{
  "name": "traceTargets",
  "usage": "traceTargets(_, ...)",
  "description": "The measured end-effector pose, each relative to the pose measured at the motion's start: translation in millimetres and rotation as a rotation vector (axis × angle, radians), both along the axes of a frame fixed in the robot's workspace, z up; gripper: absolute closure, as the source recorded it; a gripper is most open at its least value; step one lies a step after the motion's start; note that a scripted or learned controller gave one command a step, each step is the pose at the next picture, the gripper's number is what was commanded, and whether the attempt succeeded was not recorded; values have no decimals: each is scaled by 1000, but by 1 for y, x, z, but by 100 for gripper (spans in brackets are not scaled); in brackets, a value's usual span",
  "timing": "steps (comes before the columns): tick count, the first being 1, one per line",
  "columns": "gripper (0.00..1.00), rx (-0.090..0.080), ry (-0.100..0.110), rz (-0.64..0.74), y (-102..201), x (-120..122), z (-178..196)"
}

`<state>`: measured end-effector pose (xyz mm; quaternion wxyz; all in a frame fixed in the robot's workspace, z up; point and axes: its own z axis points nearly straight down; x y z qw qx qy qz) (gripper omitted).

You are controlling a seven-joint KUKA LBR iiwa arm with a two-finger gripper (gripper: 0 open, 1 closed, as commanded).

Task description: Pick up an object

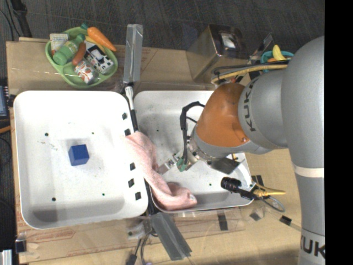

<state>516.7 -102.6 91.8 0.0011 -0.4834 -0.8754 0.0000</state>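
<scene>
Right bin [160,109], a little below its middle: the jaws hang here under the orange band of the arm [259,115]. The arm's bulk hides most of them, so I cannot tell whether they are released or clenched.
Cloth [165,189]: pink, just left of the jaws. It runs as a long strip from the bins' shared rim down to the near wall of the right bin, where it bunches into a fold below and to the left of the jaws. I cannot tell whether it touches the jaws.
Cube [79,154]: blue, well to the left of the jaws, across the shared rim. It sits alone on the floor of the left bin [55,120], apart from every wall.
Edges: the cloth's upper end lies against the shared rim. The right bin's near wall is near the jaws, below them. Its far wall is well above them.
Open room: bare white floor stretches from the jaws up and left to the right bin's far left corner. To the right of the jaws the arm covers the floor. The cube has bare floor on all sides.
Bowl [55,64]: green, on the table [165,65] beyond the left bin, far up and left of the jaws, filled with small toys.
</scene>
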Motion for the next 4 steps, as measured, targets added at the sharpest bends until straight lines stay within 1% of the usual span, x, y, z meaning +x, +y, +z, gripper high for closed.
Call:
traceTargets(1, 0, -1, -3, 12, 53, 27, 101)
traceTargets(2, 0, 0, 2, 207, -6, 2, 29)
traceTargets(3, 0, -2, -1, 198, 6, 4, 1)
traceTargets(4, 0, -2, -3, 304, 7, 48, 2)
